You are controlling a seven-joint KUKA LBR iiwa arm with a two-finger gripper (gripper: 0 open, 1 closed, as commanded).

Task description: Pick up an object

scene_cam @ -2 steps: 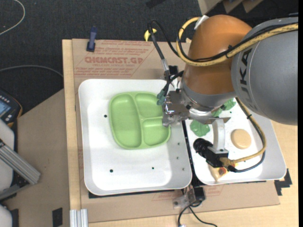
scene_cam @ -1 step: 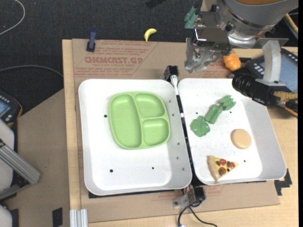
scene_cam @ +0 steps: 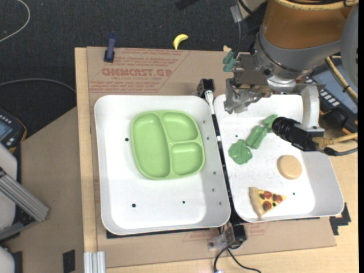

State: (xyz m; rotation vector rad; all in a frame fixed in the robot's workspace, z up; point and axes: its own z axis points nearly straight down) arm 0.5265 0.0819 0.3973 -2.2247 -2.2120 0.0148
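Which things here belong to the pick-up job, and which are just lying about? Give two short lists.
Job:
gripper
right bin: green scoop, tan disc, pizza slice
left bin: green divided plate

Lying about, outside both bins:
yellow curved piece
blue clip

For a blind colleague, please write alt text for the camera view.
The arm's pincer hangs over the far inner corner of the right bin, which holds a green spatula, a tan disc and a pizza slice. The left bin holds a green divided plate.
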